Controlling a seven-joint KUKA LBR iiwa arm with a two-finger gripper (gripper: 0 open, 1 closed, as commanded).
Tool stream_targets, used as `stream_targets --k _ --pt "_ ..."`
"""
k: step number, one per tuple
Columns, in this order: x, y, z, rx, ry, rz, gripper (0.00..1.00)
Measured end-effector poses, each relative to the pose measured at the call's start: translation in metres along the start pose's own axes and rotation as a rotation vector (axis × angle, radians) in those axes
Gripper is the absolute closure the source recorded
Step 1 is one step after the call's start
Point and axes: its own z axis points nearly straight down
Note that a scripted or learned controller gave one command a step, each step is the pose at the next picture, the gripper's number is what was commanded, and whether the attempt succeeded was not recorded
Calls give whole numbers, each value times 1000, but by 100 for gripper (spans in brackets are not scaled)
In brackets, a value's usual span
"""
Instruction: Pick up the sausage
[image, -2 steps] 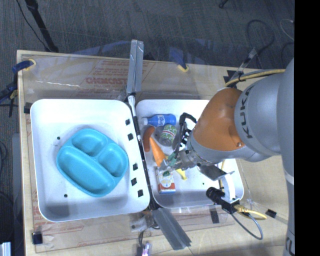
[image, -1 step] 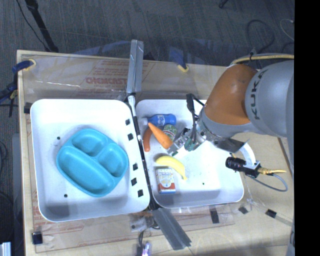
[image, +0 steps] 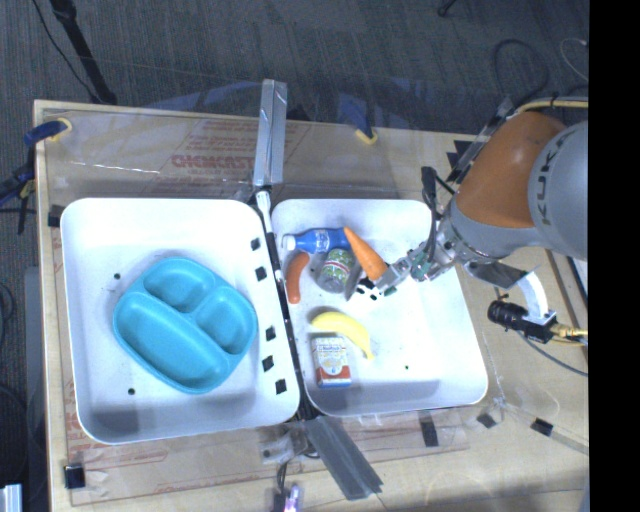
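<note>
- Nearest the camera, a small carton (image: 332, 361) is seen standing near the front wall of the right bin (image: 455, 375), with a banana (image: 341, 328) just behind it.
- The sausage (image: 296, 277), reddish-orange, is found at the left edge of the right bin, beside the divider, its long axis running roughly front to back.
- It lies well to the left of the gripper (image: 384, 286), with a can (image: 335, 268) and a carrot (image: 364, 256) standing between them; a bottle (image: 312, 241) lies behind.
- The arm is reached in from the right, wrist angled down and leftward, tips low near the carrot's end.
- Whether the fingers are apart or together cannot be told; nothing is seen held.
- A blue plate (image: 185, 322) is seen in the left bin (image: 85, 300).
</note>
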Motion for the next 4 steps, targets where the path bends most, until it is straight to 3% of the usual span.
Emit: stream_targets --k 1,2,3,4 --pt "13 8 62 -21 -17 16 100" --pt "75 59 84 -8 -6 -72 100" --pt "26 10 89 1 1 104 100" --pt "77 93 9 -1 1 -95 100"
